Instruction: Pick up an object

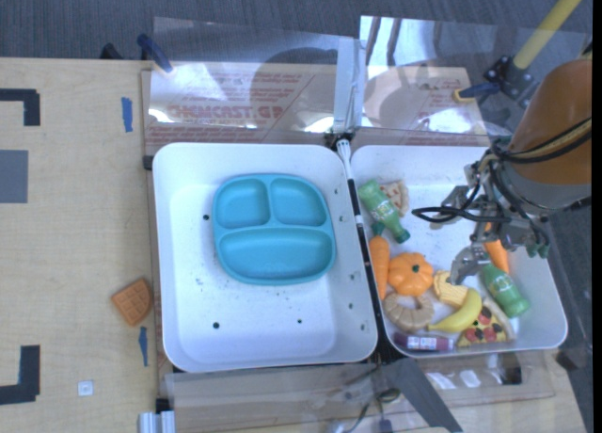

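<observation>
Camera view looks down on two white bins, and the right bin (555,328) serves as the landmark for everything else. The gripper (482,250) hangs inside that bin, over its right half, below the grey wrist and the orange band (562,125) of the arm. An orange carrot-like piece (497,255) sits right at the fingers; whether it is pinched between them or merely lying under them cannot be told, and how far the claw is spread cannot be made out either.

Toys crowd the lower half of the right bin. A green bottle (503,292) lies just below the gripper, near the bin's right wall. A yellow banana (461,315) rests left of that bottle, with a pizza slice (489,329) by the bin's front edge. An orange pumpkin (410,273) sits in the bin's middle left, a long carrot (379,264) beside the bin's left wall, and a second green bottle (381,207) above them. A tan pretzel (410,310) lies below the pumpkin.

Left of the right bin stands the left bin (188,328), bearing a blue divided plate (274,228). Farther left of it, on the wooden bench (66,233), lies a small waffle-like piece (133,300).
</observation>
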Tool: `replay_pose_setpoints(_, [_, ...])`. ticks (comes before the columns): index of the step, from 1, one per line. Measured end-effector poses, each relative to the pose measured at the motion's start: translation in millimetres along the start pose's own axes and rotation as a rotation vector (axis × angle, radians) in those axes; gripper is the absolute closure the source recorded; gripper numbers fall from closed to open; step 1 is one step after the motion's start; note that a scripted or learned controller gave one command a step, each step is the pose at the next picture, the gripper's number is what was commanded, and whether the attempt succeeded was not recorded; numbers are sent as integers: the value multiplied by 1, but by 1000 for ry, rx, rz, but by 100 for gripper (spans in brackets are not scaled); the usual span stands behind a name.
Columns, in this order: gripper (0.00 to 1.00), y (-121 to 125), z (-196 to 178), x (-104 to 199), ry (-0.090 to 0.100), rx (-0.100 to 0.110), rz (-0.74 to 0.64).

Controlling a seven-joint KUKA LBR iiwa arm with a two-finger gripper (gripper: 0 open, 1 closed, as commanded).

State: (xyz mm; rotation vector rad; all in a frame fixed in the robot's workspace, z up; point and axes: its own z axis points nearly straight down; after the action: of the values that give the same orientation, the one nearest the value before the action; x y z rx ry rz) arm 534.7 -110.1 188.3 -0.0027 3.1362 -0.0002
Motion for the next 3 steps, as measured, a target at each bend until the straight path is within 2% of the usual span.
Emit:
replay_pose_setpoints(1, [0, 17, 87, -83, -16, 3, -37])
replay_pose_setpoints(2, [0, 12, 87, -52, -39, 6, -107])
replay_pose_setpoints(3, [0, 17, 87, -43, -41, 7, -54])
